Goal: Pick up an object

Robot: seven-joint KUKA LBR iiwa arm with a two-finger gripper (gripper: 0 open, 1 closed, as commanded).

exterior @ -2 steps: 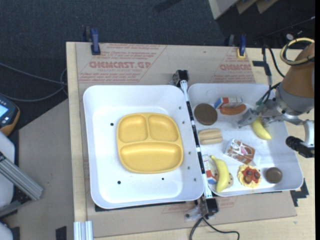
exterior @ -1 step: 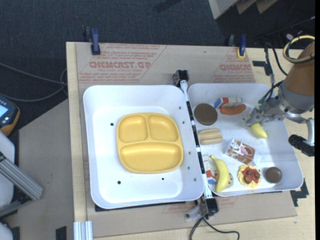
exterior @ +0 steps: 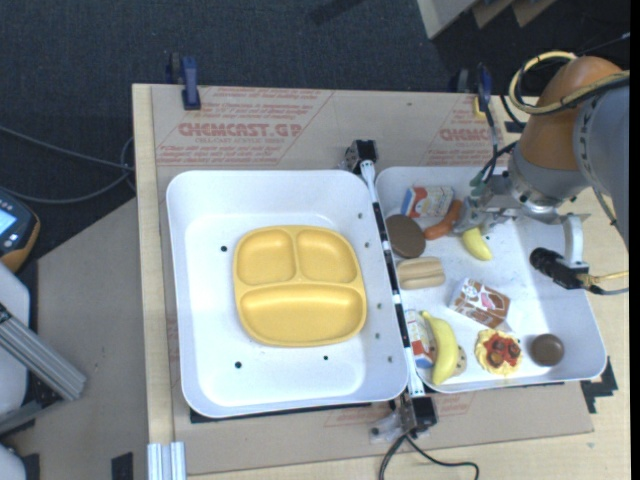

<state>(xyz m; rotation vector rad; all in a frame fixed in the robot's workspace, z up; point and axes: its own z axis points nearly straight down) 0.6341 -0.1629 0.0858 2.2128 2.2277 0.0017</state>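
The right bin (exterior: 560,313) holds several toy foods. My gripper (exterior: 485,213) hangs over its far part, just above a small yellow banana piece (exterior: 478,245). An orange carrot-like piece (exterior: 441,227) and a white packet (exterior: 430,201) lie to the gripper's left. A brown round disc (exterior: 405,235) and a tan block (exterior: 420,273) rest by the bin's left wall. Nearer the front lie a printed wrapper (exterior: 481,303), a whole banana (exterior: 441,346), a small pizza (exterior: 499,351) and a brown ball (exterior: 546,348).
The left bin (exterior: 195,268) holds a yellow divided plate (exterior: 298,285). The grey arm with its orange band (exterior: 565,108) reaches in from the right over the right bin's far corner. Blue clamps (exterior: 186,76) grip the bench's back edge.
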